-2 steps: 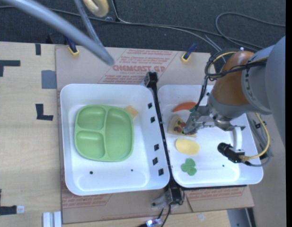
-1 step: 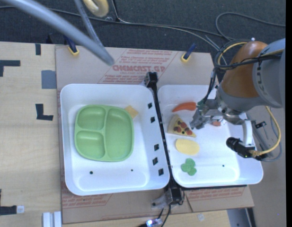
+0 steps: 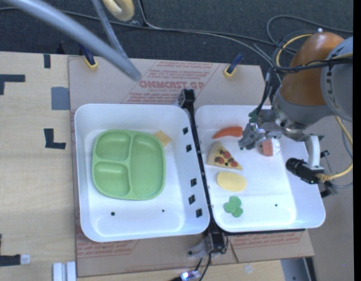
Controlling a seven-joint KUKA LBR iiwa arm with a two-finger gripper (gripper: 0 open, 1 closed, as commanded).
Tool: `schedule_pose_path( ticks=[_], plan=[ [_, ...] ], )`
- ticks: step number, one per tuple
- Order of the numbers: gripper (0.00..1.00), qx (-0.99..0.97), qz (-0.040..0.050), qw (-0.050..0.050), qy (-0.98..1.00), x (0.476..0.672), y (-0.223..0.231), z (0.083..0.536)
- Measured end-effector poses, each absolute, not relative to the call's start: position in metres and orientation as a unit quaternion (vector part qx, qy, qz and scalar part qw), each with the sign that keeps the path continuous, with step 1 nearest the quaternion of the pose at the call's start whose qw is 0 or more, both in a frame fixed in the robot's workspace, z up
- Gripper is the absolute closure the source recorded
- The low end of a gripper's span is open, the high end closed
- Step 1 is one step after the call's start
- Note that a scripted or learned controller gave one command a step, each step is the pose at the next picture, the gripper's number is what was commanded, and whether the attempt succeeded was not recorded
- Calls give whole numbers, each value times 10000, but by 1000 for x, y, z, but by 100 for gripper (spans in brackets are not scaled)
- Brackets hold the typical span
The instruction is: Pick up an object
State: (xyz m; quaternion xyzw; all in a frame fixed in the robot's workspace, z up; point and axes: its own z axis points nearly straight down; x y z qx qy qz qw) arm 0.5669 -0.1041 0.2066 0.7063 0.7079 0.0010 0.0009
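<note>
Jaws on the gripper (image 3: pixel 251 138) — open or closed, I can't tell — hanging over the right bin (image 3: pixel 303 212), pizza slice (image 3: pixel 223 157) just below-left, its point aimed away from them.

Pale wooden bench (image 3: pixel 28 174) under dark carpeted floor (image 3: pixel 215 10).
Brown cardboard sheet (image 3: pixel 168 81) laid flat on top, black tape marks (image 3: pixel 51 138) at left, cables (image 3: pixel 239 40) trailing behind.
</note>
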Motion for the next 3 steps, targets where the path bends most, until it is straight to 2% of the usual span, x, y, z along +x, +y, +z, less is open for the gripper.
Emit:
schedule_pose_path(
  ticks=[1, 3],
  plan=[
    [100, 7066, 10, 13, 7076, 570, -106, 249],
    [100, 7049, -2, -12, 7093, 542, -4, 256]
  ],
)
